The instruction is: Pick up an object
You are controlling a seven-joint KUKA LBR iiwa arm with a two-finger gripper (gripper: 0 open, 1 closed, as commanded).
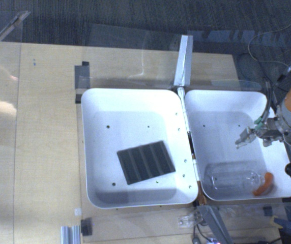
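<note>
The clear plastic bottle (pixel 234 179) is lying on its side along the near wall of the right-hand white bin (pixel 222 105), and it looks the likeliest pick, with a small orange sausage-shaped piece (pixel 264 185) just beside its neck end, possibly touching it. Over in the left-hand white bin (pixel 105 100) there's a dark ribbed rectangular mat (pixel 146 161), flat on the floor and turned a little askew, well apart from everything else.

And here's the two-finger gripper (pixel 248 136), hanging above the right bin's floor, farther from the camera than the bottle, nothing between its fingers. They look slightly parted, though at this size I can't tell for certain how wide they stand.

So it's the approach we're watching, by my reading. To do it well, the gripper wants to come toward the near wall and settle over the bottle's middle, fingers straddling its round body across the short way, not along its length. That bottle is smooth, see-through and curved, the sort of thing that can roll or squirt out of a pinch, so a centred, level close matters. The near wall crowds it, leaving little room for a finger on that side. The orange piece is small and rounded, a softer-looking target but tucked into the corner. The mat is thin and grooved, lying flush, with little edge to catch.
</note>
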